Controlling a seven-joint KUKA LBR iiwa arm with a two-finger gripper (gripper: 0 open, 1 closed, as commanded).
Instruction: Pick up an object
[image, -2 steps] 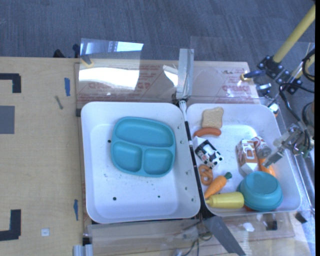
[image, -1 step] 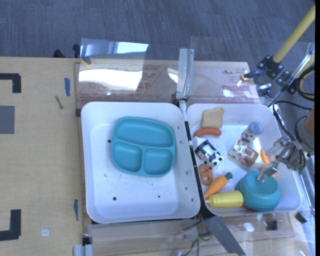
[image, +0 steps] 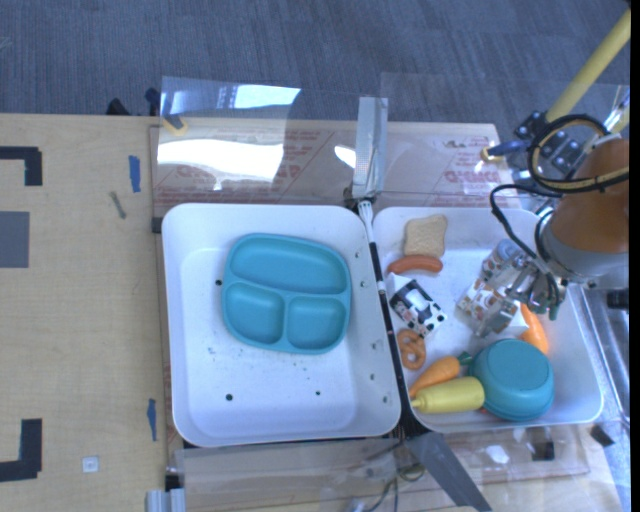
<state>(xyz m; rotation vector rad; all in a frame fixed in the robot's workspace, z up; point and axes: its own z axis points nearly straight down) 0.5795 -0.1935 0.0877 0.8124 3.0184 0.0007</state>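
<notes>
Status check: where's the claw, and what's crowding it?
Claw low in right white bin, nothing seen gripped. Small orange carrot beside it. Round blue bowl, yellow corn cob close below.

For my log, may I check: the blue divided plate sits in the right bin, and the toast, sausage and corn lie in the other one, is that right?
Not quite. The camera view shows the blue divided plate in the left bin; the toast, sausage and corn lie in the right bin.
</notes>
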